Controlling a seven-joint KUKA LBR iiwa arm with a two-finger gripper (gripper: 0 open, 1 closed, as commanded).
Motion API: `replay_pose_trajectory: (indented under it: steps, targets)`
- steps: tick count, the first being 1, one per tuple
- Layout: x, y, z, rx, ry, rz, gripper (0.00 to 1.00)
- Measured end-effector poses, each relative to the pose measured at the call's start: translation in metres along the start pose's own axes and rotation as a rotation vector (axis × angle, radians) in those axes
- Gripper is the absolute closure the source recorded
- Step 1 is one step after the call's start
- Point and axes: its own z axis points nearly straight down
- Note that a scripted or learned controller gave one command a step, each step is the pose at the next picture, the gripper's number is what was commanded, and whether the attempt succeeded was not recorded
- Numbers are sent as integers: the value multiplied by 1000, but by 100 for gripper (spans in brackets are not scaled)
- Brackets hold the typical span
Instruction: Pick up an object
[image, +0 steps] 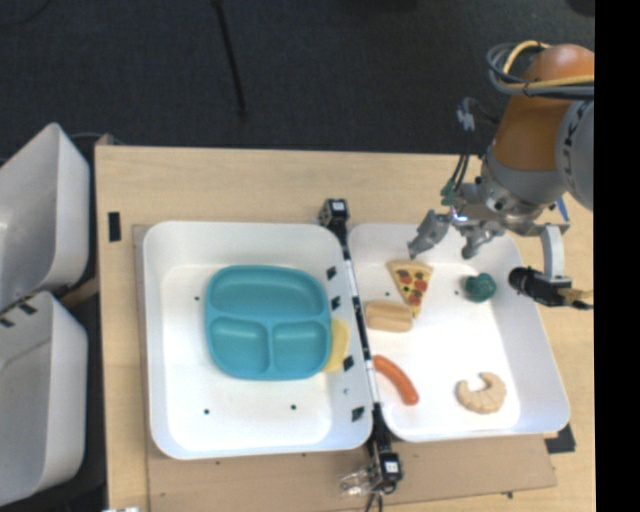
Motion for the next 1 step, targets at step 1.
replay_pose_trajectory:
  steps: [1]
  targets:
    - [0,2,-6,-11,-1,-2,0]
